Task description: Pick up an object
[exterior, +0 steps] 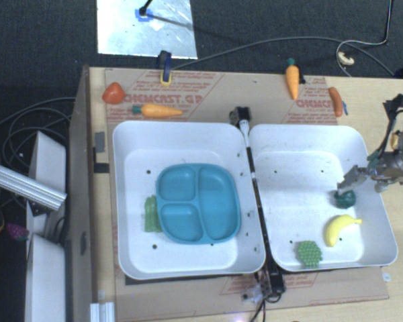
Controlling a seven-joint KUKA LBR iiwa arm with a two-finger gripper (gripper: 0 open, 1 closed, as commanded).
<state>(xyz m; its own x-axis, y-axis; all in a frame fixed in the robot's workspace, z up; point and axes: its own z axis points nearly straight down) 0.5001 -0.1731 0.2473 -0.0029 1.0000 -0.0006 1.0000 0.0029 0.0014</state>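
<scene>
The right bin (pixel 302 146) has lots of bare floor on its left and top. A dark green toy (pixel 346 198), yellow banana (pixel 340 228) and green bumpy toy (pixel 309 253) crowd its lower right.

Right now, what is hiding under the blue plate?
A green toy pokes out from beside the blue plate in the left bin. Whatever else lies underneath is covered.
</scene>
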